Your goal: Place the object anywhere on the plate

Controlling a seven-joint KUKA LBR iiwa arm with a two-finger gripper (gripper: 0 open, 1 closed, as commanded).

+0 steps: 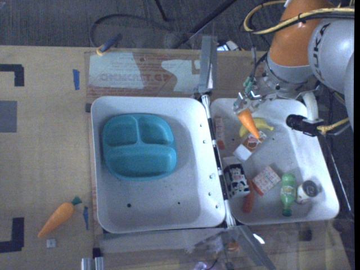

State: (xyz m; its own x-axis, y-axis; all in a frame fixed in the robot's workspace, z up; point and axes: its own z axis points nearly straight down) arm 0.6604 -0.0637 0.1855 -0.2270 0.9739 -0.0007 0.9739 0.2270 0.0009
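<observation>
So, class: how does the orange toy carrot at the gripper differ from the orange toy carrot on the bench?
The carrot at the gripper hangs over the right white bin, tip pointing down-right; the carrot on the bench lies outside the bins, beside the left white bin, showing a green top. Both are orange and tapered.

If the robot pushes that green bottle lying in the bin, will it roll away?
Probably a little. The green bottle lies on its side in the right bin and looks round, so a sideways nudge would likely roll it. It seems small and plastic, so probably light. The bin's raised wall and the small round jar beside it would likely stop it soon.
</observation>
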